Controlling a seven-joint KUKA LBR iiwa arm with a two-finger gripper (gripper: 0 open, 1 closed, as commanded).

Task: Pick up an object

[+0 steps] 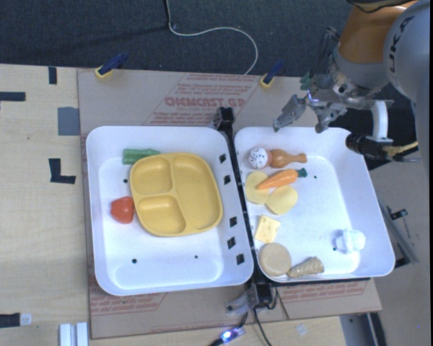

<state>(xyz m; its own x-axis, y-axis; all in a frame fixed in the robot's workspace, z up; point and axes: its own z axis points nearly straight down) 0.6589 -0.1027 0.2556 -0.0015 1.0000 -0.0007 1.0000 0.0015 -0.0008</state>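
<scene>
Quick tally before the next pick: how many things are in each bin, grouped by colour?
Left bin:
Yellow: 1, divided plate
Green: 1
Red: 1

Right bin:
Yellow: 3
Orange: 1, carrot
Brown/tan: 3
White: 2

Total: 12

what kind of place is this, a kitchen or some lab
Most likely a robotics lab bench, not a kitchen: a robot arm's claw hangs open above two white bins, the right bin holds toy food such as a carrot, and the bins sit on taped-down cardboard.
</scene>
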